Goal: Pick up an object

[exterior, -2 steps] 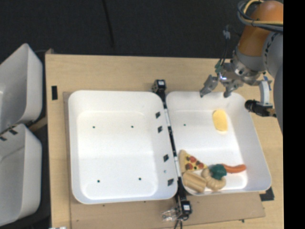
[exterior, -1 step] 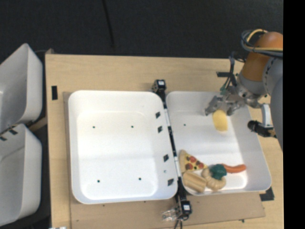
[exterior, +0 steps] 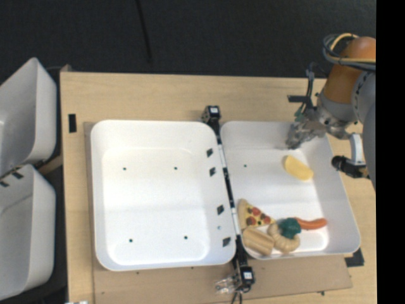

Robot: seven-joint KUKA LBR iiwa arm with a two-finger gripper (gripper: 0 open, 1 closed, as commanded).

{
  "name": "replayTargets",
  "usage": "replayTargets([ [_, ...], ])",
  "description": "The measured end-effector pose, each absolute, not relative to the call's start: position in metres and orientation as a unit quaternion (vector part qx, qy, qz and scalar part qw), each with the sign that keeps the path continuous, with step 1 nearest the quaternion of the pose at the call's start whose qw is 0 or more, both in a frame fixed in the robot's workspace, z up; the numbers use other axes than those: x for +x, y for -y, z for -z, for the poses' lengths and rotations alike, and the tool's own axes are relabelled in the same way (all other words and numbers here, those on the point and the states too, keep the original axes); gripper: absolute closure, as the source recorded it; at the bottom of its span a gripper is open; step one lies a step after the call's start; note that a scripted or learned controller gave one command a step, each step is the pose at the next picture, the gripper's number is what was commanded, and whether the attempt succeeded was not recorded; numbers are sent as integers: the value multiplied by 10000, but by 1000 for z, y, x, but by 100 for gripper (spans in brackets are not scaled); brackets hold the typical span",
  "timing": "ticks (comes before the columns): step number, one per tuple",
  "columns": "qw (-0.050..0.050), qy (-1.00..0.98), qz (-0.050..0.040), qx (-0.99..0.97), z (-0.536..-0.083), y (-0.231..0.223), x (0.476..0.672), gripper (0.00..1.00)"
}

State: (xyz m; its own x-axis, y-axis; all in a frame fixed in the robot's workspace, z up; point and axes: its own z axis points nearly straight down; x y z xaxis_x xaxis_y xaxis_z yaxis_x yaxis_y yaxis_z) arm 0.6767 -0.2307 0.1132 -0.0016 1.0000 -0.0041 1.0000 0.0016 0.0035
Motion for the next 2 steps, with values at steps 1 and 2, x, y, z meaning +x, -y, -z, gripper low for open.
replayTargets([
  [1, 51, -7081, 4, 7061, -125, 232, 677, 100],
  [2, 72, -7083, 3, 7059, -136, 233, 678, 100],
])
